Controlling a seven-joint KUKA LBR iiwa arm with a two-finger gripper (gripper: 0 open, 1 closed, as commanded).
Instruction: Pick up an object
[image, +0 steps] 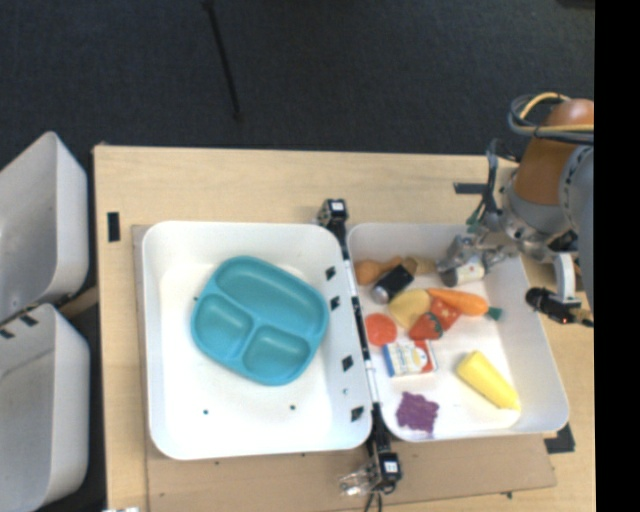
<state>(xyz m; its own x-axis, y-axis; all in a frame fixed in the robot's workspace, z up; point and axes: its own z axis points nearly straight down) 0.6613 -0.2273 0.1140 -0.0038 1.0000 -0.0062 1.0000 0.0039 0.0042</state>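
Above the right bin's (545, 370) far corner hangs the gripper (464, 262), grip state unclear, holding nothing visibly. Carrot (458, 300) lies just nearer: still approaching; next, descend onto it.

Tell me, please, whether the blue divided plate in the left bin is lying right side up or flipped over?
Right side up. The blue divided plate lies flat in the left bin, and its three compartments face the camera as hollows with raised ridges between them.

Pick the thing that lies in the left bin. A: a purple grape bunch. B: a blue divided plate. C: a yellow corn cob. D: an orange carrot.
B: the blue divided plate lies alone in the left bin; the toy foods lie in the right bin.
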